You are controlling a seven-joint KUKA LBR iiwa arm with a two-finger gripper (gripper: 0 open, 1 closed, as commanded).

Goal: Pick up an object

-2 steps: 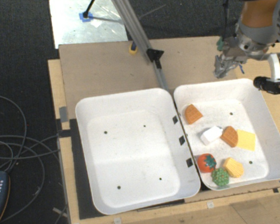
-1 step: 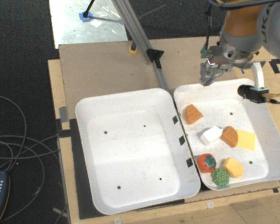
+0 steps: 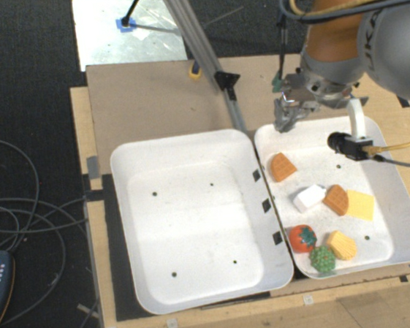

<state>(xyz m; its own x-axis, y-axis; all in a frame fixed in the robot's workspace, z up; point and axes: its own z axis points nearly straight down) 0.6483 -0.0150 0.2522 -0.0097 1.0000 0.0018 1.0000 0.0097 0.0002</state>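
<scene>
My gripper (image 3: 286,119) hangs over the far left corner of the right bin (image 3: 401,207), above and apart from every object. Nothing shows between its fingers. Closest to it lies an orange wedge (image 3: 282,166). Further forward are a white block (image 3: 310,197), a brown-orange piece (image 3: 335,199) and a yellow wedge (image 3: 361,205). At the near edge sit a red tomato-like toy (image 3: 302,238), a green broccoli toy (image 3: 322,259) and a yellow-orange block (image 3: 341,245).
The left bin (image 3: 189,220) lies beside the right one, joined by black clips. A grey pole (image 3: 203,49) slants down to the bins' far junction. A black fitting (image 3: 346,145) with a cable hangs over the right bin's far side.
</scene>
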